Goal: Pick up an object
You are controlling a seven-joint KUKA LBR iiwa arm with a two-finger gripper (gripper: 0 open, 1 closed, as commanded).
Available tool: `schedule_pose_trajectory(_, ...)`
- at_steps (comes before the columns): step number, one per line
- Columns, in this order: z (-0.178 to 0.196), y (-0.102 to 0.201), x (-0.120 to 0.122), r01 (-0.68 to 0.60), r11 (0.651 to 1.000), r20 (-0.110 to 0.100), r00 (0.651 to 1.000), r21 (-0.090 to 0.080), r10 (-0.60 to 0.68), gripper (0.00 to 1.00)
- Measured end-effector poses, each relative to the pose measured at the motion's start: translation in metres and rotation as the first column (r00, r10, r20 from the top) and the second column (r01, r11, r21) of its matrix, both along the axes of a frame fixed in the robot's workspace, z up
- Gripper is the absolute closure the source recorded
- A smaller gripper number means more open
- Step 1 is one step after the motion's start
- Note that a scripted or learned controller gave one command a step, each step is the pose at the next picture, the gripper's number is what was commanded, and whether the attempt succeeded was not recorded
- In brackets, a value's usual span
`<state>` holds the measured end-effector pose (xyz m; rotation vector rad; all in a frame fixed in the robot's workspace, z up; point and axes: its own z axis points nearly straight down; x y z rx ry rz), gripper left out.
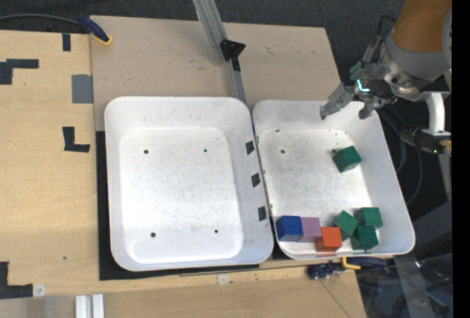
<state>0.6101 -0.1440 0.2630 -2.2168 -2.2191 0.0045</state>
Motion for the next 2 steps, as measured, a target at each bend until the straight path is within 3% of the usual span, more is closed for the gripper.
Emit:
schedule_pose_trajectory(1, 0.003, 0.0, 0.001, -0.001, 1.0, 0.004, 1.0, -0.001, 0.001, 0.0)
schedule_pose_trajectory(2, -0.057, -0.008, -0.004, 0.001, 1.0, -0.002, 1.0, -0.002, -0.001, 0.0)
